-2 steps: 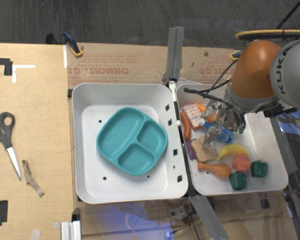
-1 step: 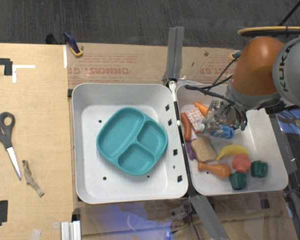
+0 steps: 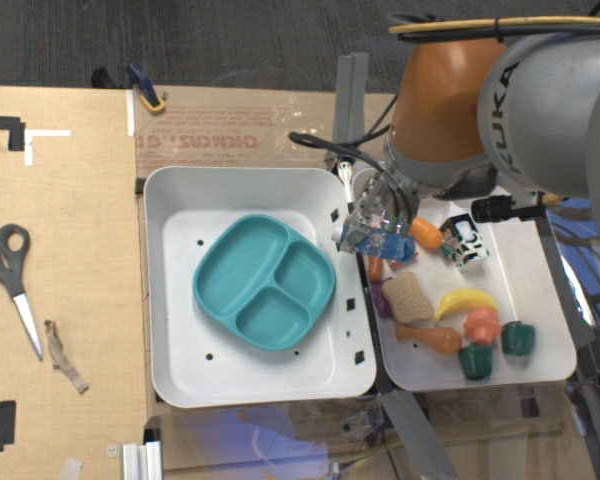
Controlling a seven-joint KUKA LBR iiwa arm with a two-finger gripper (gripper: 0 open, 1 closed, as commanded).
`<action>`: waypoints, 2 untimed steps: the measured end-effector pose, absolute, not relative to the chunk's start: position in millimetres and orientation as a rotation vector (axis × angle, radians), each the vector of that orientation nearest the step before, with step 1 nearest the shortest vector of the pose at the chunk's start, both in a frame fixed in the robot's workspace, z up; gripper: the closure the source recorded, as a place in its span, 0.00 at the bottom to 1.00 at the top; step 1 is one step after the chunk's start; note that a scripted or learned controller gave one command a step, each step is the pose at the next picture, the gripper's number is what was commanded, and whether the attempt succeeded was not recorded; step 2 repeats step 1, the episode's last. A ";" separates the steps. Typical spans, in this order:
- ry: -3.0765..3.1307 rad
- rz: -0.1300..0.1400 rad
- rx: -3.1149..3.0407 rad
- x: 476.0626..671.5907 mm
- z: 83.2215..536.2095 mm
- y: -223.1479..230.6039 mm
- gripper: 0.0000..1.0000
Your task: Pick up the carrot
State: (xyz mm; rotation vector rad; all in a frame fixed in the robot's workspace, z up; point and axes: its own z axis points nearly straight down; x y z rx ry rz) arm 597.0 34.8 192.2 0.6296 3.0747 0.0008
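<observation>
1. The arm (image 3: pixel 500 98) is the biggest thing here, grey with an orange band, reaching in from the right and covering the top of the right bin (image 3: pixel 555 363)
2. The left bin (image 3: pixel 160 298) holds a teal divided plate (image 3: pixel 265 283), well apart from the job at hand
3. The gripper (image 3: pixel 380 223) hangs low over the upper left corner of the right bin, near the wall between the two bins; whether it is released or clenched I cannot tell, as the fingers blur into clear plastic and blue bits below
4. The carrot (image 3: pixel 427 233) looks to be the small orange piece just right of the gripper, lying in the right bin, partly hidden by the wrist. Nothing shows between the fingers, so I judge the pick as not yet done: grasp and lift remain
5. Crowding the bin: a slice of bread (image 3: pixel 408 296), a banana (image 3: pixel 465 303), an orange-brown drumstick-like piece (image 3: pixel 430 338), a peach-coloured fruit (image 3: pixel 482 323), two green peppers (image 3: pixel 517 339) and a black-and-white toy (image 3: pixel 464 240). The toy sits close beside the carrot and could be nudged or grabbed by mistake
6. On the cardboard to the left lie scissors (image 3: pixel 10 268), far off and no hindrance
</observation>
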 end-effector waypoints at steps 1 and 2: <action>2.936 -0.002 1.119 562.5 191.4 -56.7 1.00; 2.936 -0.002 1.119 562.5 191.4 -56.7 1.00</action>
